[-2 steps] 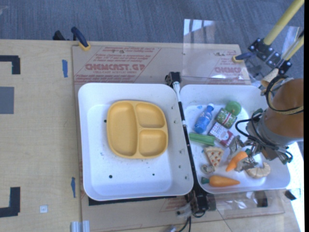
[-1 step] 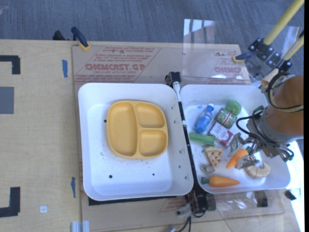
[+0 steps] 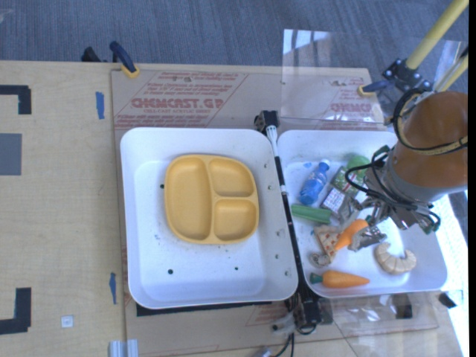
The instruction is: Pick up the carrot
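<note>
Along the front wall of the right bin (image 3: 440,272), the carrot (image 3: 346,279) lies flat, apart from the jaws. Just behind it sits a second orange piece (image 3: 349,236) amid clutter, right beside the jaws; I judge they could seize that instead. I cannot tell whether they are apart or together. Farther back, the arm (image 3: 431,147) reaches in, wrist pointing down.

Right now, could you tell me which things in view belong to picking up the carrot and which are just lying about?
For the job: carrot, gripper, right bin.

Just lying about: yellow plate, left bin, blue bottle, croissant, green stick.
</note>
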Controlling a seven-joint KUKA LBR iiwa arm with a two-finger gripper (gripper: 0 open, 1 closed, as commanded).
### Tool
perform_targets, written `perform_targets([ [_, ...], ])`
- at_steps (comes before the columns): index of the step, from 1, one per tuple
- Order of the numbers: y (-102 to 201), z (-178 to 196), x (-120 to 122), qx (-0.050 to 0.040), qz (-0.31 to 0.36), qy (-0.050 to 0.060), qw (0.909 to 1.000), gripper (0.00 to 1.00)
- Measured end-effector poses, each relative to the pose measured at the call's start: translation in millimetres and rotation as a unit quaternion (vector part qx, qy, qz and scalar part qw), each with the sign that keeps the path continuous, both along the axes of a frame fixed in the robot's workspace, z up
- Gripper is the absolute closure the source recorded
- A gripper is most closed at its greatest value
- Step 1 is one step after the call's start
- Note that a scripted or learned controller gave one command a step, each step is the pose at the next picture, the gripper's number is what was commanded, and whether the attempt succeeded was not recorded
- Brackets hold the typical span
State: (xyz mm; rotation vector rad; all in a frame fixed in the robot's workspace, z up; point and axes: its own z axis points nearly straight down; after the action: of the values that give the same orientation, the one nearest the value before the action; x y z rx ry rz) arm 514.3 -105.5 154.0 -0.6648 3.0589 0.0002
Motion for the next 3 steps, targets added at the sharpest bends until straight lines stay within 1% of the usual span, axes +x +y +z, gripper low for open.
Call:
perform_targets([
  [1, -1.6, -1.3, -1.1, -0.0004, -0.002, 0.002, 1.0000, 0.00],
  [2, -2.2, -44.4, -8.0, -0.0019, 0.088, -0.004, 0.9961, 0.00],
  [3, -24.3, -50.9, -7.8, -0.0029, 0.226, -0.019, 0.9740, 0.00],
])
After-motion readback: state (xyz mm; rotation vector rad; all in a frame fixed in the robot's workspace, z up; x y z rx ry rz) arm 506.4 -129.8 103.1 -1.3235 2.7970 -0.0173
